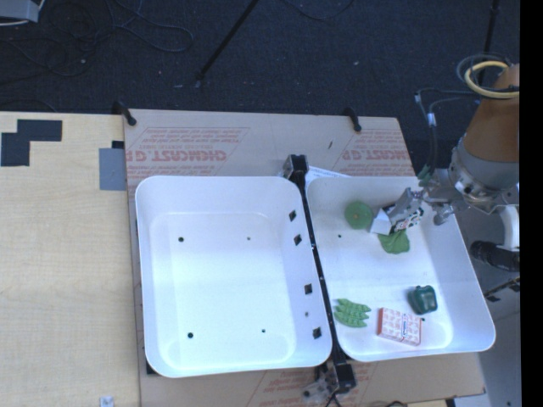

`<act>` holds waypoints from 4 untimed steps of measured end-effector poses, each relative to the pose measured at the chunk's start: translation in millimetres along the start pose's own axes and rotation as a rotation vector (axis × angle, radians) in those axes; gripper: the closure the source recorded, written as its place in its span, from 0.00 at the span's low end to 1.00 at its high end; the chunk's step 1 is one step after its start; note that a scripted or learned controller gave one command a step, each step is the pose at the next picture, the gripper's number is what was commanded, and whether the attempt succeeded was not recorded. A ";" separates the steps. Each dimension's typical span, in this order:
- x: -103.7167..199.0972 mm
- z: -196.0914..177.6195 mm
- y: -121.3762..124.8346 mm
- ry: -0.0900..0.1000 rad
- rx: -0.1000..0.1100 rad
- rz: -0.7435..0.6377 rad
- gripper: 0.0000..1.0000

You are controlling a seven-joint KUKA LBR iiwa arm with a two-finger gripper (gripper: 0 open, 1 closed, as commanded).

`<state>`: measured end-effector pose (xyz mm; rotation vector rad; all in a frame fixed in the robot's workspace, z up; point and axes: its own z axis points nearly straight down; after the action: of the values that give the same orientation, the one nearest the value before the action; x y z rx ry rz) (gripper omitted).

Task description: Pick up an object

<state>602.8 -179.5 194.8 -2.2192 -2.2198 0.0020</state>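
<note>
Right bin: green ball, green pods, red card, teal block.

The right bin holds five small things; a round, pale green ball-like piece lies in the far part, toward the divider; just right of it a flat, leaf-green lump lies partly under the gripper's tip, so its far edge is hidden; a bright green, ridged, pod-shaped piece lies flat near the divider at the near end; right of that a flat red and white patterned packet lies slightly tilted; a small dark green blocky thing sits just beyond the packet, toward the right wall.
</note>
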 end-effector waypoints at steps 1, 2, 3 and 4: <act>94.1 111.6 -25.2 0.000 0.001 -0.005 0.00; 46.3 107.1 39.5 -0.001 0.000 -0.001 0.00; 47.3 97.8 37.5 -0.001 0.003 -0.004 1.00; 43.1 -19.6 -19.9 -0.002 -0.007 0.004 1.00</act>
<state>582.9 -136.4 214.6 -2.2281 -2.2199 -0.0040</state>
